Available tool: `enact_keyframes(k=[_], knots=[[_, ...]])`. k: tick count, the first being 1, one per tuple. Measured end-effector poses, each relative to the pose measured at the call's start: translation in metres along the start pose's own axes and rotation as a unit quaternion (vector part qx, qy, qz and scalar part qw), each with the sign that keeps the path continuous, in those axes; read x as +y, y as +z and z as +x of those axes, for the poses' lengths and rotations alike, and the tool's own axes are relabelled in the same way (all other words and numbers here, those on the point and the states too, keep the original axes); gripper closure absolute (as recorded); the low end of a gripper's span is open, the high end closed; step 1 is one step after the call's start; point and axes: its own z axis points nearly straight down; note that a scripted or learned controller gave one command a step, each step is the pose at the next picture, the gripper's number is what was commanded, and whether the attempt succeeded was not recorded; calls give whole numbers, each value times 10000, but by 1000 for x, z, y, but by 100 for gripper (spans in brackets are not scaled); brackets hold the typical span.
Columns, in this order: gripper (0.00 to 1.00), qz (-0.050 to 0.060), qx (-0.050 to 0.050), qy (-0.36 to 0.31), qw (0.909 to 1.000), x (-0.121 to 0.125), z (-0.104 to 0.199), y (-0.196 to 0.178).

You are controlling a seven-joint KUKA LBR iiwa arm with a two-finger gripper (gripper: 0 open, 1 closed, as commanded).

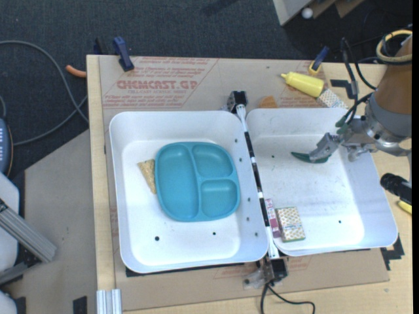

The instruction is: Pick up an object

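Observation:
My gripper (322, 151) reaches in from the right and sits low over the back middle of the right bin (353, 234). A small dark green curved object (302, 156) lies on the bin floor, poking out to the left from under the gripper's tip and touching or nearly touching it. A small patterned box (291, 224) rests at the right bin's front left corner. In the left bin (124, 149) a blue divided plate (196, 180) lies flat, and a tan textured piece (146, 170) shows from under its left edge.
A yellow object (303, 82) lies on the bench behind the right bin. Blue clamps (122, 53) hold the board at the back. Black cables hang near the arm (393, 103) at the right. A black clip (237, 100) sits where the bins meet.

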Motion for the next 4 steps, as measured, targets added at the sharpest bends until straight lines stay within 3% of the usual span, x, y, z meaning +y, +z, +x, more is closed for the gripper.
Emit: enact_keyframes(k=[1,2,3,4], knots=[[0,16,7,-3,10000,34,18,72],[0,-4,-7,1,10000,80,-23,118],[0,11,8,-6,10000,43,27,118],[100,2,4,-1,10000,43,26,108]])
